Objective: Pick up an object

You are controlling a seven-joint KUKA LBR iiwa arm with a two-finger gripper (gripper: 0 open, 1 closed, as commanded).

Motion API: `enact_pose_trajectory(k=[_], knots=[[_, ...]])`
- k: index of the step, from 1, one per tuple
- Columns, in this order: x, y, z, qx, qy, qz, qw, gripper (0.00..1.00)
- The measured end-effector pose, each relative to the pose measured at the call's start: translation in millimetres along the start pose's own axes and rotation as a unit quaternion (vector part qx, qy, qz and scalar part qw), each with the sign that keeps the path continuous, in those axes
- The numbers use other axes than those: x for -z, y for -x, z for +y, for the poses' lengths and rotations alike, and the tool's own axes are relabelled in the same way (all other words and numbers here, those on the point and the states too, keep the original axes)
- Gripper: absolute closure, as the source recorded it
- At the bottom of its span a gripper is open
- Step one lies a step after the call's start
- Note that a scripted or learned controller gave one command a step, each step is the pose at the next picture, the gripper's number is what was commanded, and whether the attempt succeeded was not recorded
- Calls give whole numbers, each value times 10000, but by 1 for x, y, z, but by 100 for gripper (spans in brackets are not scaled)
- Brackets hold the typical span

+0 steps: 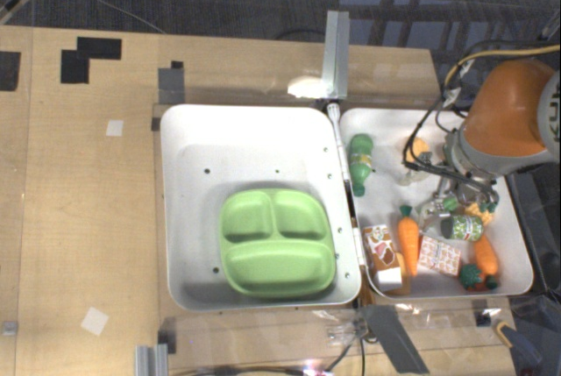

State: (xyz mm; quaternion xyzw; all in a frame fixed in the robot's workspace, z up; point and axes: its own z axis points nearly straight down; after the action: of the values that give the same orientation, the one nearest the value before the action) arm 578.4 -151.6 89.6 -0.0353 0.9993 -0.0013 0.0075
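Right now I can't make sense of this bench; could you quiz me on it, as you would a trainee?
1. True or false: the green tray lies in the right bin.
2. Which bin does the arm reach over?
3. The green bottle lies: A) by the divider B) on the tray C) outside both bins.

Key: 1 false, it lies in the left bin; 2 the right bin; 3 A.

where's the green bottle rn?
Camera view: the green bottle lies in the right bin, at its far-left corner against the divider, beyond the carrot.
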Motion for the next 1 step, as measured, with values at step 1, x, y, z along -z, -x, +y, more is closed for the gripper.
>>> enact_pose_trajectory(k=[1], knots=[[-3, 90, -5, 32, 7, 30, 10000, 0]])
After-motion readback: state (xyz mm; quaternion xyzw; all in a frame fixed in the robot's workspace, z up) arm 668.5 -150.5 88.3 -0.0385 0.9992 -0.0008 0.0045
